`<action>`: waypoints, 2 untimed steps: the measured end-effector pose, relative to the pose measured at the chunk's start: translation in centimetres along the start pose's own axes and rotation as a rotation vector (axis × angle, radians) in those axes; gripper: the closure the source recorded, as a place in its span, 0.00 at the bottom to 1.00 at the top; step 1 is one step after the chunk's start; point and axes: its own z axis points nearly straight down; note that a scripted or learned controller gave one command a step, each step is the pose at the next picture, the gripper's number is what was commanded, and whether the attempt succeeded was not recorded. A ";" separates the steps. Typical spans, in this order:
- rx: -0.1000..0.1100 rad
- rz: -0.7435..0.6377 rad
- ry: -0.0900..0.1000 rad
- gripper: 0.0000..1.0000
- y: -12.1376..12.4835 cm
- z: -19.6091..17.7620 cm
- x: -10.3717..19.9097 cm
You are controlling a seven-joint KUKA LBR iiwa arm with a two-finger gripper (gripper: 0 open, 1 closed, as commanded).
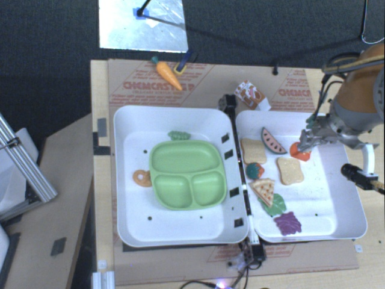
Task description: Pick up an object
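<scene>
Red-orange toy in right bin, end effector directly over it; finger state unclear

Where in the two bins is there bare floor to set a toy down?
Left bin: bare strips around the green divided plate, widest along the front and in the back left corner; a pretzel sits at the plate's left. Right bin: open floor front right, past the purple grapes. Its left half is crowded with toast, pizza slice and watermelon slice.

Red toy half under the claw; arm cut off at right edge.
</scene>
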 end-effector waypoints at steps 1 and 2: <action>0.000 -0.001 0.000 1.00 0.2 -4.4 -0.4; -0.001 -0.002 0.000 1.00 0.4 -7.5 -0.4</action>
